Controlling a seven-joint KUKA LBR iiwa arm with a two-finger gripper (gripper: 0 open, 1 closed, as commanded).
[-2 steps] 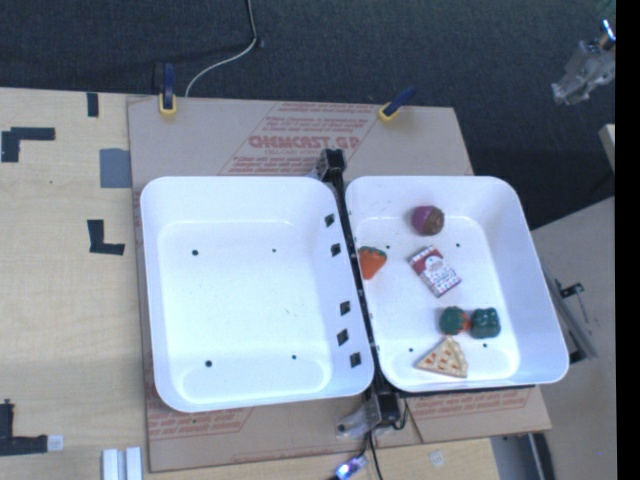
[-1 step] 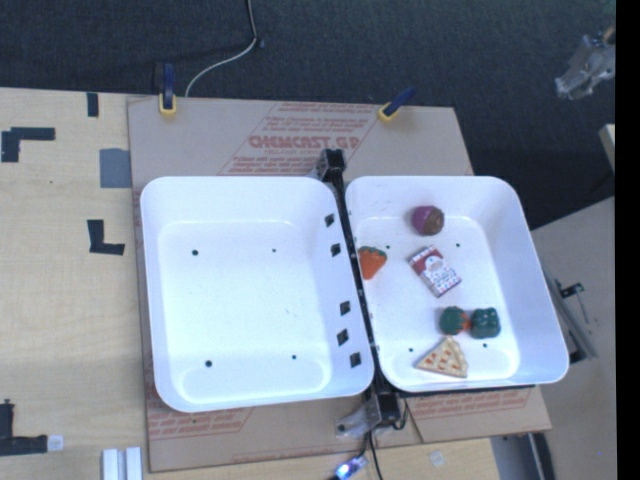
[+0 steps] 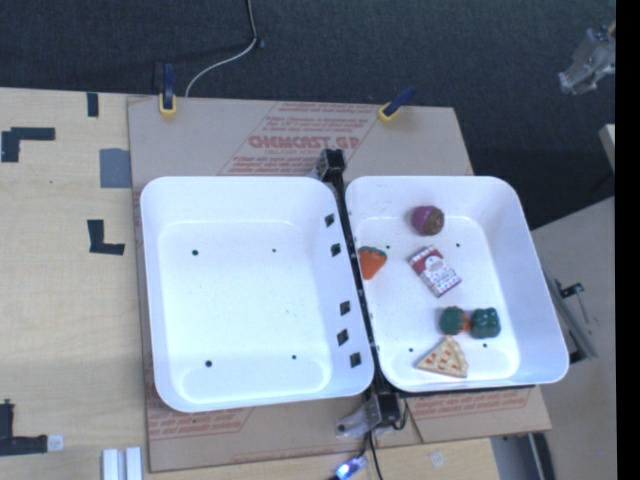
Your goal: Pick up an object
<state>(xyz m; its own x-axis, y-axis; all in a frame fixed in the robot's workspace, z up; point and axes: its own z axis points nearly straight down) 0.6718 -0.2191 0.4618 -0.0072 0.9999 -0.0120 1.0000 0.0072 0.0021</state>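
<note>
2 smooth, glossy white plastic bins [image 3: 160, 208] sit on matt brown cardboard [image 3: 290, 143] over pale wood.

Two shallow white bins are sitting side by side on a sheet of brown cardboard [image 3: 300, 143] with red lettering. The left bin [image 3: 160, 268] and the right bin [image 3: 535, 298] are touching along their inner edges, where a row of small black clips [image 3: 345, 310] is running down the seam. The cardboard is lying on a pale wooden surface [image 3: 60, 298] marked with dark tape pieces [image 3: 100, 240]. Two clamps with blue handles, one [image 3: 166, 90] at the cardboard's far left corner and another [image 3: 395, 103] further right, are gripping its far edge. A thin white cable [image 3: 235, 53] is trailing across the dark carpet [image 3: 400, 28] beyond the surface.
</note>
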